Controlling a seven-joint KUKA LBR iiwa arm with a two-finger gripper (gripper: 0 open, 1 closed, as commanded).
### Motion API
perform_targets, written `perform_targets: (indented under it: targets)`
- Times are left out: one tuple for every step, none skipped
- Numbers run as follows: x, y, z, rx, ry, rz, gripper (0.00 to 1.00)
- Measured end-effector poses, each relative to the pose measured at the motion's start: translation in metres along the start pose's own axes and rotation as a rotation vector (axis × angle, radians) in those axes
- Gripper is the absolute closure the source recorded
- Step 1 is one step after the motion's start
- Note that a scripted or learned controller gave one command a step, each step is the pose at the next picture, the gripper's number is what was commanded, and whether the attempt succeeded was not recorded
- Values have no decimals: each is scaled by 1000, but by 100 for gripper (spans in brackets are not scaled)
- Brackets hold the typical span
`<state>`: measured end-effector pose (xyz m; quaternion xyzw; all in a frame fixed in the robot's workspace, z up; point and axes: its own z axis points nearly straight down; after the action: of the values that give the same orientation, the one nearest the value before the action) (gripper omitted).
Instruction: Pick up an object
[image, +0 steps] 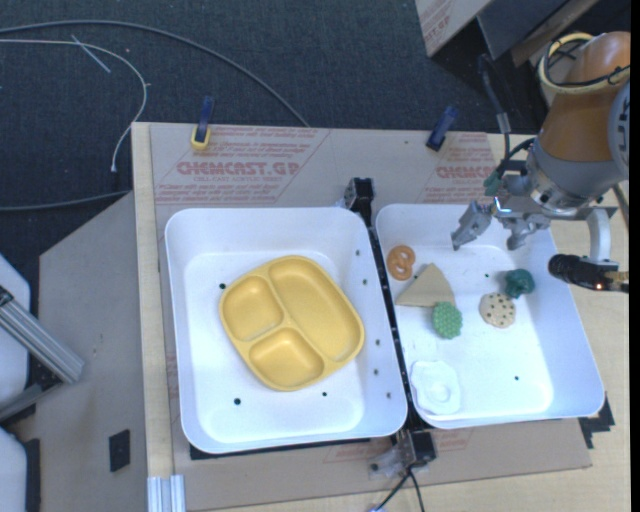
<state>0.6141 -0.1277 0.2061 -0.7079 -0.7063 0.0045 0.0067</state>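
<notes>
yellow tray (290, 320), white bins (190, 250), green ball (447, 320)

Two white bins (200, 240); one yellow tray (291, 321); six small items (446, 320) in right bin.

Single fixed camera, high above bench (300, 150), angled down, both bins (190, 250) framed

Robotics lab: cardboard-topped counter (300, 150) held by clamps (203, 128), two white bins (190, 250), loose cables (120, 70) on dark carpet, industrial arm (585, 110).
</notes>
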Motion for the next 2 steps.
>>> perform_targets:
  targets:
    - [0,3,-9,-15,-2,-3,0]
    - [-6,5,36,-10,-2,-2,0]
